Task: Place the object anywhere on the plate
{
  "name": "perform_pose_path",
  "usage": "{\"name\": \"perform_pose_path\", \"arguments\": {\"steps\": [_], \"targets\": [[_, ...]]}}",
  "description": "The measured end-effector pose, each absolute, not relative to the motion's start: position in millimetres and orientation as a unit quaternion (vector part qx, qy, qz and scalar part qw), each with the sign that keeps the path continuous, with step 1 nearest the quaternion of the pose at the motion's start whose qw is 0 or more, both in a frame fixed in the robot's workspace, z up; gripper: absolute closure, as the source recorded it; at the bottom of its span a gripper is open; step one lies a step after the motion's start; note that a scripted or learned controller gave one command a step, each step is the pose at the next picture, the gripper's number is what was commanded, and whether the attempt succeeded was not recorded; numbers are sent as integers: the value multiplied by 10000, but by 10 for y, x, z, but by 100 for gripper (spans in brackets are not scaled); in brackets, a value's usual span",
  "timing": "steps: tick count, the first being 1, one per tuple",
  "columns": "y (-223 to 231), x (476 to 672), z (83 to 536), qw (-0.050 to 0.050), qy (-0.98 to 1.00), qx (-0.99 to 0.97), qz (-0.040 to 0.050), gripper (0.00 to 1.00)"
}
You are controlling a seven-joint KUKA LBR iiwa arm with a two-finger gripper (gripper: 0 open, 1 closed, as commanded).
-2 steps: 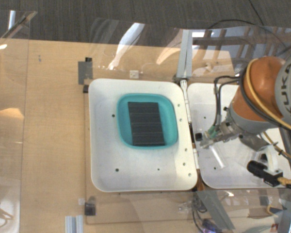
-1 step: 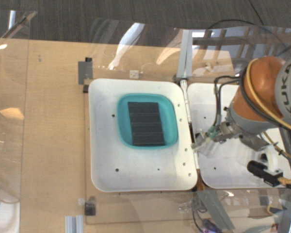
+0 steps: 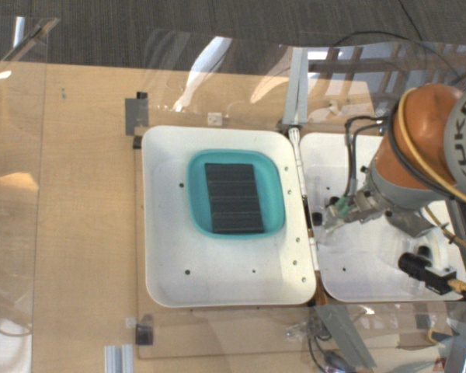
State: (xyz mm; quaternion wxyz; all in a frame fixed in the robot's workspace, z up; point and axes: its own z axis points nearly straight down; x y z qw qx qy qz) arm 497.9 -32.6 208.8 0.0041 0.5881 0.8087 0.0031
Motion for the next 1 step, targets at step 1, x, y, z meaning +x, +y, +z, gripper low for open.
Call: {"name": "perform_pose_path", "arguments": {"steps": [1], "targets": [[448, 4884, 1846, 17, 8610, 5085, 18, 100]]}}
